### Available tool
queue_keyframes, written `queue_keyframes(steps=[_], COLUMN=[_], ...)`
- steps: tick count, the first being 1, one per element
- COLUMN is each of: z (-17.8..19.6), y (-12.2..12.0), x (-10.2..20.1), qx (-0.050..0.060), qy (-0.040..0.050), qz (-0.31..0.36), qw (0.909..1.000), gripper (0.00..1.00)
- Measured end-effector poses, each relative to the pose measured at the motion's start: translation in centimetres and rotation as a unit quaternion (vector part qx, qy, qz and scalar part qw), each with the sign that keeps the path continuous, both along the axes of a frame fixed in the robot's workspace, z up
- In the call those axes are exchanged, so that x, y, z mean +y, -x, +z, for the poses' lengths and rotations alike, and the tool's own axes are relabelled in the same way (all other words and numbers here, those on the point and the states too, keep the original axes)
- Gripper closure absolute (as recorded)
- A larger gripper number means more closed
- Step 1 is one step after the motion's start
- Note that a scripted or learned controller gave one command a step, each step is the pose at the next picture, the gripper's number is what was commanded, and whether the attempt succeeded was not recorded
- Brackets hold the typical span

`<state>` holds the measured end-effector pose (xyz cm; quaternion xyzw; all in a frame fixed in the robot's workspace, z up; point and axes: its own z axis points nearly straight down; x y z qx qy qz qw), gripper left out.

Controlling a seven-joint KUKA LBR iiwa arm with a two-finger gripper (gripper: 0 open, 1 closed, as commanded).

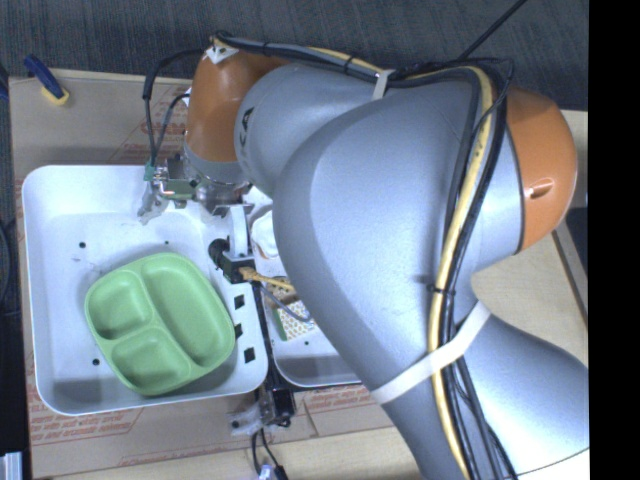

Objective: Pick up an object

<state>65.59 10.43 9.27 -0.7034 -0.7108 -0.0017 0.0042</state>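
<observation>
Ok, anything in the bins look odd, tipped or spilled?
Nothing stands out. The green tray lies flat and upright in the left bin, with no spill around it. The gripper sits over that bin's far edge. The arm hides most of the right bin, so I can't judge it.

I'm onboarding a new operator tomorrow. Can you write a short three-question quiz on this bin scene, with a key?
1. True or false: the green divided plate lies in the left bin.
2. How many compartments does the plate have?
3. Where does the gripper hang? A: over the plate. B: near the left bin's far edge, beyond the plate. C: outside both bins.

Key: 1 true. 2 three. 3 B.
</observation>
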Motion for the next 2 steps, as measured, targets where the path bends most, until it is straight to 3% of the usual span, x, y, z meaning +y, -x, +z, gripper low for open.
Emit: queue_keyframes(steps=[1,2], z=[0.14,0.15], y=[1.67,1.75], x=[-0.07,-0.09], qx=[-0.003,-0.003], qy=[0.0001,-0.0001], qz=[0.000,0.000], qw=[1.0000,1.0000], gripper=[0.00,0.00])
